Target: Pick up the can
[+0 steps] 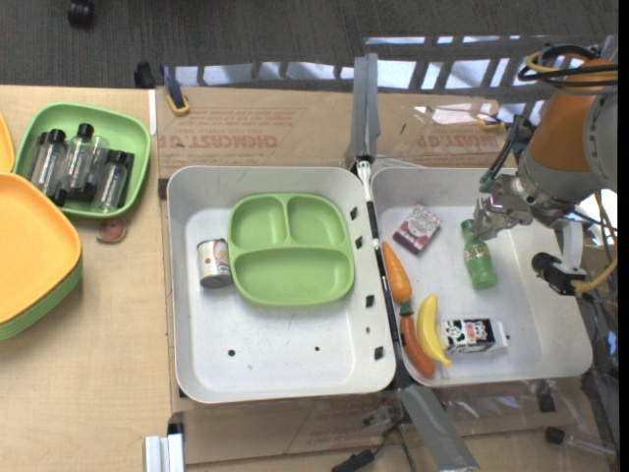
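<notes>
In the left bin a small can lies just beside a green divided plate, while in the right bin the gripper hangs over a green bottle, near a carrot, banana and small carton.

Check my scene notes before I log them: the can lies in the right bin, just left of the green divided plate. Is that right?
Not quite. The camera view shows the can lying in the left bin, not the right one. The rest holds: it sits just left of the green divided plate.
</notes>
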Robot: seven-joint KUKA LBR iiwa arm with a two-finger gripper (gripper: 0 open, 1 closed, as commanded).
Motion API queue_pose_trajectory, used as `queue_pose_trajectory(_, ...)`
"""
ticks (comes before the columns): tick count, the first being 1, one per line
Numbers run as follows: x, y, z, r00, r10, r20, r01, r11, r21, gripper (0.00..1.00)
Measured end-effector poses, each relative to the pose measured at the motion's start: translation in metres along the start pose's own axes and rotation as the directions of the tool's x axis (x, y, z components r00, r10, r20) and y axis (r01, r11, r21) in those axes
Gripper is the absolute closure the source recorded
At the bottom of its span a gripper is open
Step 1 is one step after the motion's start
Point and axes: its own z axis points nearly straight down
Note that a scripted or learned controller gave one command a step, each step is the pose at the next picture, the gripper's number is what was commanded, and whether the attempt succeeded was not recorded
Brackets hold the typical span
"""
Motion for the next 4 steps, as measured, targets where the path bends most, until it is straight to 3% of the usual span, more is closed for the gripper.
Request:
queue_pose_trajectory(1,0.058,0.006,-0.052,0.967,-0.256,0.001,0.256,0.967,-0.002,1.00)
queue_pose_trajectory(2,0.030,-0.005,0.035,0.936,-0.353,-0.001,0.353,0.936,0.000,1.00)
queue_pose_trajectory(3,0.092,0.003,-0.066,0.989,-0.149,0.000,0.149,0.989,0.000,1.00)
queue_pose_trajectory(4,0.139,-0.017,-0.065,0.993,-0.115,-0.001,0.115,0.993,0.003,1.00)
